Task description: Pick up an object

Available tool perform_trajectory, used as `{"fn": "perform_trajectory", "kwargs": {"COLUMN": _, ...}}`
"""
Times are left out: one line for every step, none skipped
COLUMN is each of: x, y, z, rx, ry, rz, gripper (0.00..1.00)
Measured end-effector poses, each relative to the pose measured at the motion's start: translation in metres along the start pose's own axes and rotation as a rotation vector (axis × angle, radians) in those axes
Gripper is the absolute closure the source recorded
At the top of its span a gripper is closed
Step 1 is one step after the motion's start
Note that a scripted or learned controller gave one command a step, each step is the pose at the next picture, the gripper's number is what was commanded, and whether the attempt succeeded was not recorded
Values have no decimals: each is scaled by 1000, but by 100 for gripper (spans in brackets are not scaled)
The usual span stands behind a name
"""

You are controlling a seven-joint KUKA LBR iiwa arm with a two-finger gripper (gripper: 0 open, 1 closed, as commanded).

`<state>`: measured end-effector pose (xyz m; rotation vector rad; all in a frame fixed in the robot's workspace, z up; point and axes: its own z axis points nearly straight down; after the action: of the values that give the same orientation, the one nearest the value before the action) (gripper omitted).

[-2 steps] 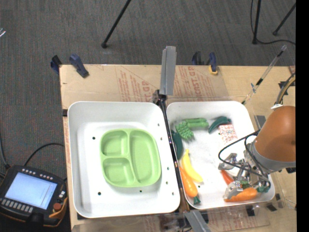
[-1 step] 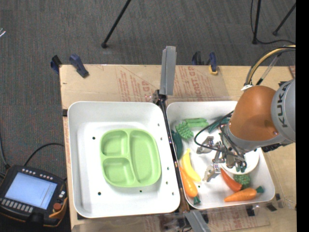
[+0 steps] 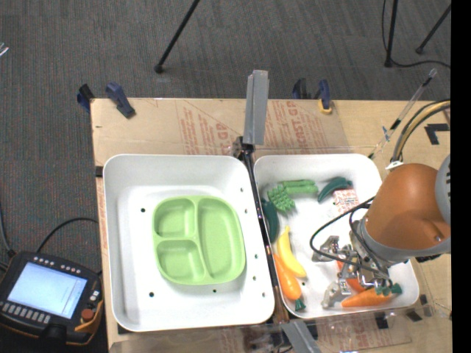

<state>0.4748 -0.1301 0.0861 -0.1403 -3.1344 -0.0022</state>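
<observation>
Far left, on the floor: a teach pendant (image 3: 48,293) with its screen lit, beside the bench.

Left bin (image 3: 118,197): white, shallow. A light green divided plate (image 3: 199,240) lies flat in its middle, three compartments, all bare.

Between the bins: a grey upright post (image 3: 256,109) at the back edge of the cardboard-covered bench (image 3: 184,123). Blue clamps (image 3: 118,98) grip the bench's far edge.

Right bin (image 3: 368,164): holds the toy food. Along its left wall, a yellow banana (image 3: 287,252) lying lengthwise, with an orange carrot-like piece (image 3: 288,284) just beside it, touching at the lower end. A dark green piece (image 3: 270,219) sits above the banana against the same wall. Toward the back, a light green ridged vegetable (image 3: 291,192); right of it, a dark green pod (image 3: 335,188) with a small white printed tag (image 3: 346,198) just below.

My gripper (image 3: 352,274) is down inside the right bin, near the front right corner, under the orange band (image 3: 405,212) of my wrist. A carrot with a green top (image 3: 366,296) lies right beneath and against my fingertips, along the bin's front wall. Whether my fingers are spread or clenched I cannot tell: the wrist and the metal linkage hide the tips. I cannot say the carrot is between them.
</observation>
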Motion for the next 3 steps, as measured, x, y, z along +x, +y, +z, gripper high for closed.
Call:
{"fn": "perform_trajectory", "kwargs": {"x": -22, "y": -63, "z": -79, "rx": 3, "ry": -9, "rz": -201, "gripper": 0}}
{"fn": "perform_trajectory", "kwargs": {"x": -17, "y": -47, "z": 0, "rx": -2, "ry": -5, "rz": -178, "gripper": 0}}
{"fn": "perform_trajectory", "kwargs": {"x": -8, "y": 27, "z": 0, "rx": -3, "ry": -2, "rz": -214, "gripper": 0}}
